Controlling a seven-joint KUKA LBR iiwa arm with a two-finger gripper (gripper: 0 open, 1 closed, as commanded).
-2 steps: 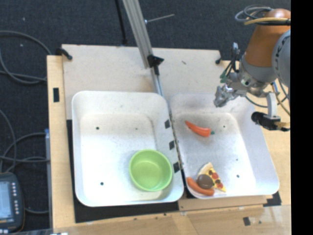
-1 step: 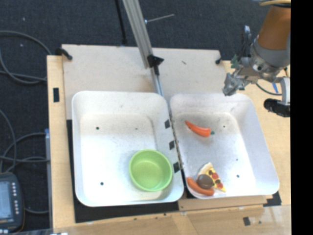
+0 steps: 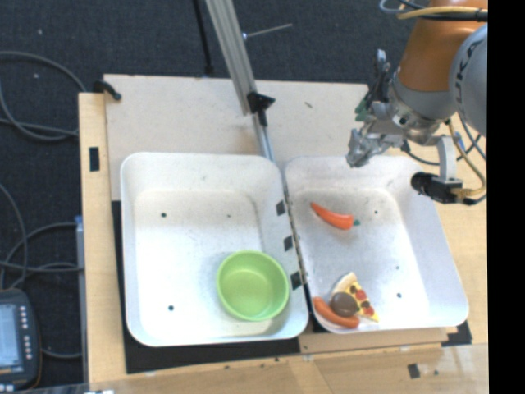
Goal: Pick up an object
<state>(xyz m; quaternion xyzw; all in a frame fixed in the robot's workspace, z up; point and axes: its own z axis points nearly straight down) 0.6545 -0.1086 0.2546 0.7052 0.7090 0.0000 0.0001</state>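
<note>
Arm in upper right of frame, gripper hanging over the far rim of the right bin. Can't tell whether the fingers are open or closed (too small and blurred), nothing visible between them.

Right bin contents: orange carrot with green tip, lying alone near the bin's middle, well below the gripper. At the near-left corner, a small white plate carrying a pizza slice, a brown round piece and an orange sausage-like item, all touching each other.

Left bin: green bowl, upright, lower right of that bin.

Tabletop is pale wood; aluminium rail slants across it at upper centre. No readable labels or writing anywhere.
</note>
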